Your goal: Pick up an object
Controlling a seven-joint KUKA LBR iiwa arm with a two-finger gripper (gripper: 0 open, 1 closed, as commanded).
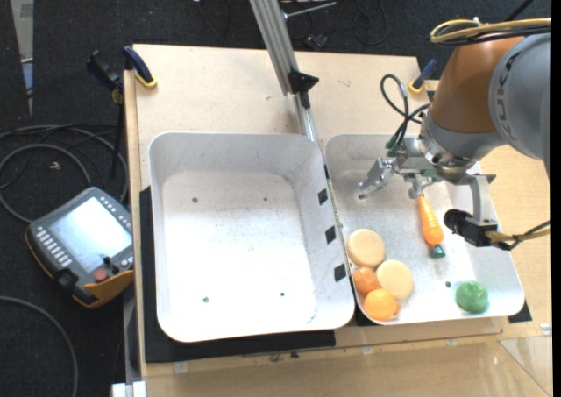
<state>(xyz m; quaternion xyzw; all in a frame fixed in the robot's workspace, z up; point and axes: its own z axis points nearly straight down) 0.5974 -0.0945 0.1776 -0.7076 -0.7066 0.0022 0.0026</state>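
The right bin [351, 152] holds several objects. An orange carrot [429, 222] lies near its middle right. Two cream round pieces [366, 246] [395, 278], a small orange piece [365, 280] and an orange ball [380, 303] cluster at its front left. A green ball [472, 296] sits at the front right corner. My gripper [383, 176] hangs over the back part of the right bin, up and left of the carrot, apart from every object.
The left bin [175, 211] sits beside the right one and shares a middle wall. A slanted metal bar [273, 27] reaches down to the bins' back edge. A black camera block [469, 227] hangs on the arm near the carrot.
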